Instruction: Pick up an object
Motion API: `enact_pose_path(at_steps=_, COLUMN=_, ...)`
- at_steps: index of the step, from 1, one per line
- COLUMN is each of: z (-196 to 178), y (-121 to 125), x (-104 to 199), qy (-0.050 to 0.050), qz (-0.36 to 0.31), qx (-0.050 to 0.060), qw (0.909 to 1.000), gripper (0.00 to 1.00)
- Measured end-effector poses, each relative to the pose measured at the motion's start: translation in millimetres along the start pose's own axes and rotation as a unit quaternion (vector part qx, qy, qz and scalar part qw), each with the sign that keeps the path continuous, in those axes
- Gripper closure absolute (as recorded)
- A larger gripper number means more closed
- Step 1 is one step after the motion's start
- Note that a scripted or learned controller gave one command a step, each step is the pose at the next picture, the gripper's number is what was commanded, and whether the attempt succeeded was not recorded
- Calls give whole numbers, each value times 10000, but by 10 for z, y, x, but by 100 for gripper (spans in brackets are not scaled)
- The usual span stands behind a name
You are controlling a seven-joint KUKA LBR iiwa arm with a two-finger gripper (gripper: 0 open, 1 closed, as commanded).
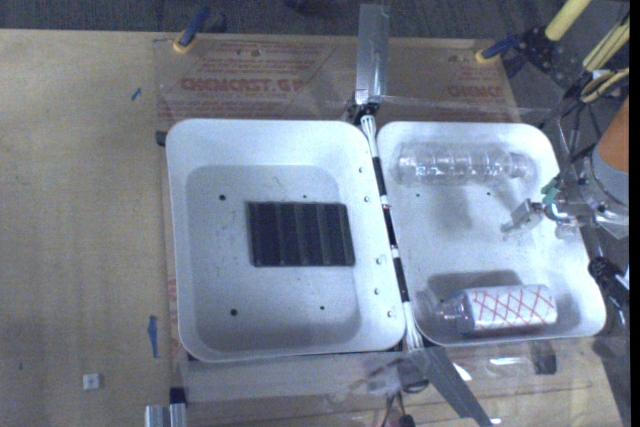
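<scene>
A clear plastic bottle (460, 163) lies on its side along the far wall of the right bin (470, 240). A second bottle with a red and white cross-hatched label (497, 307) lies along the same bin's near wall. A dark ribbed rectangular block (300, 233) lies flat in the middle of the left bin (200, 215). My gripper (523, 214) hangs over the right side of the right bin, between the two bottles and just below the clear one's right end. It touches neither bottle and nothing shows in its grip.
The arm's orange band (615, 150) and cables sit at the right edge beside the right bin. A clear plastic divider (372, 55) stands behind the bins. Clamps (190, 30) hold sheeting on the wooden bench.
</scene>
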State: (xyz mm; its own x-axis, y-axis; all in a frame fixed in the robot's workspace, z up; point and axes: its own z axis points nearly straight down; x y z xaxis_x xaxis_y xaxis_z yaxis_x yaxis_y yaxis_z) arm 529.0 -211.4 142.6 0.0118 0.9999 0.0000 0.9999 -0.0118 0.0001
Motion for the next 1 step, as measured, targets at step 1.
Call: enact_pose_path(at_steps=1, z=-102, y=5, x=-18, qy=-11, qz=18, qx=-20, qw=10000, gripper=100)
